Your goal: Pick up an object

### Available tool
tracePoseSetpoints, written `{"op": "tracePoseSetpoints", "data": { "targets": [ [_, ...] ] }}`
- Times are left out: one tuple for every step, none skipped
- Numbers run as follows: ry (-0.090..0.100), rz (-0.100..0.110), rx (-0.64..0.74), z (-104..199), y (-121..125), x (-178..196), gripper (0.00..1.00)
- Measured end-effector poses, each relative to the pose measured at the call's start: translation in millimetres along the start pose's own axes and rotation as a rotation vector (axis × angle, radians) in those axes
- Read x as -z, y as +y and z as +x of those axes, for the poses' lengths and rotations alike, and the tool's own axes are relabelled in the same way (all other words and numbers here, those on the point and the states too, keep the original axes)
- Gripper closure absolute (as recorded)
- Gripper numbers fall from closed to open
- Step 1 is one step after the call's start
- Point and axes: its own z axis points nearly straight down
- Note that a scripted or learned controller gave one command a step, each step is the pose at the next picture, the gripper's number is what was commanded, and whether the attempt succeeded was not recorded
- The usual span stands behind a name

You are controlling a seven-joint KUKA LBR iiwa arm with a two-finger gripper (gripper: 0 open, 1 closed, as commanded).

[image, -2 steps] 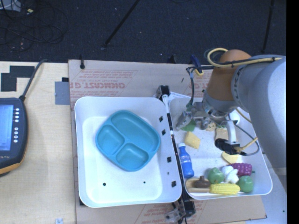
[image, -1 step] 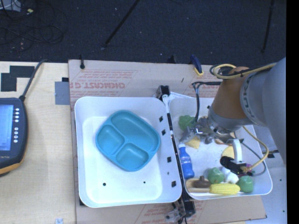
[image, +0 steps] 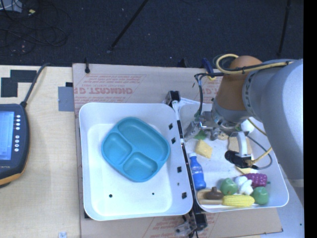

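Observation:
My gripper (image: pixel 200 129) hangs low over the upper part of the right bin (image: pixel 282 195), close to the divider between the bins. Just below it lies a yellow cheese wedge (image: pixel 203 149), apart from the gripper as far as I can see. A blue bottle (image: pixel 196 172) lies along the bin's left wall. At the bin's near end sit a corn cob (image: pixel 238 200), a green round fruit (image: pixel 229 186), another green piece (image: pixel 261 196), purple grapes (image: pixel 256 178), a white piece (image: pixel 242 182) and a brown item (image: pixel 212 195).
The left bin (image: pixel 94 192) holds a blue divided plate (image: pixel 135 148). A handheld control pendant (image: pixel 10 138) lies on the bench at far left. The grey arm (image: pixel 277 103) covers the right bin's far right side.

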Motion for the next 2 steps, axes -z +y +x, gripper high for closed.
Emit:
{"op": "tracePoseSetpoints", "data": {
  "targets": [
    [0.0,-0.003,-0.003,-3.2,-39.3,0.6,0.0],
    [0.004,0.005,-0.004,-3.6,-38.9,7.0,1.0]
  ]
}}
